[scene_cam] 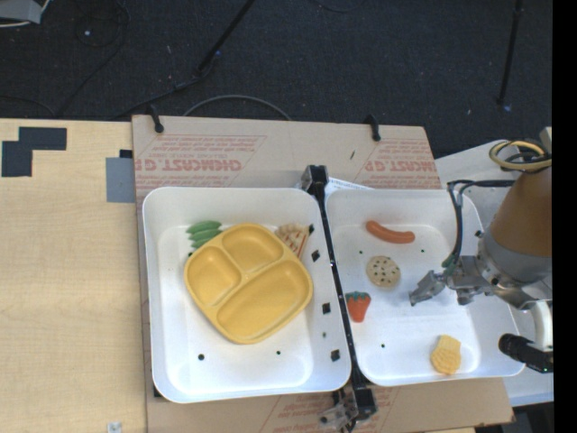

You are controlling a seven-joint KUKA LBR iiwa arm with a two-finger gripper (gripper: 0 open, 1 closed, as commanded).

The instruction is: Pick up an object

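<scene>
Glossy white bins, yellow sectioned tray, round speckled cookie, metal pincer

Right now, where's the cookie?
The cookie lies in the right bin, below the sausage and up-right of the toy carrot, left of the gripper.

You get even, bright overhead light; white bins near blown out, shadows soft and short. Upper frame dim, dark floor. Slight softness throughout, grain in the darks.
</scene>
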